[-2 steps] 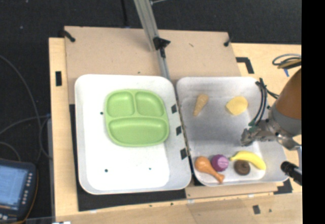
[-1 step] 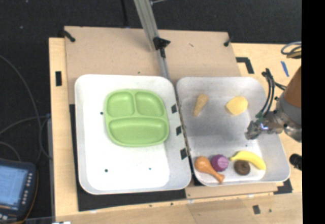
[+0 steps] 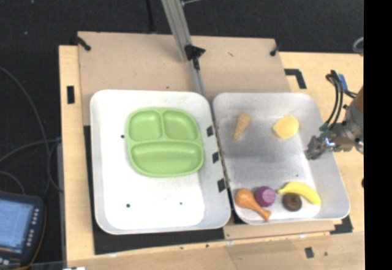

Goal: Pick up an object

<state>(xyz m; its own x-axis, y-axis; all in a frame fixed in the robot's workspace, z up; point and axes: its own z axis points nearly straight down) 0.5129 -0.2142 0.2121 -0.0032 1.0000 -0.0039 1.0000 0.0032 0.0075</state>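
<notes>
- Leftmost, a green divided plate [image 3: 164, 143] is lying in the left bin [image 3: 104, 158].
- A tan cone [image 3: 242, 125] and a rounded yellow lump [image 3: 286, 127] are sitting at the far side of the right bin [image 3: 263, 158].
- A banana [image 3: 300, 191] is lying by its near rim.
- The arm [image 3: 352, 131] is reaching in low, and the gripper [image 3: 315, 146] is hanging at the bin's right rim, just right of the lump and apart from it. Whether it is clenched or released I cannot tell.

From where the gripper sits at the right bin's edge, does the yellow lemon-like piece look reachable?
Probably yes. The gripper is at the right bin's right wall, and the yellow piece lies apart from the other items, with bare bin floor between the two.
</notes>
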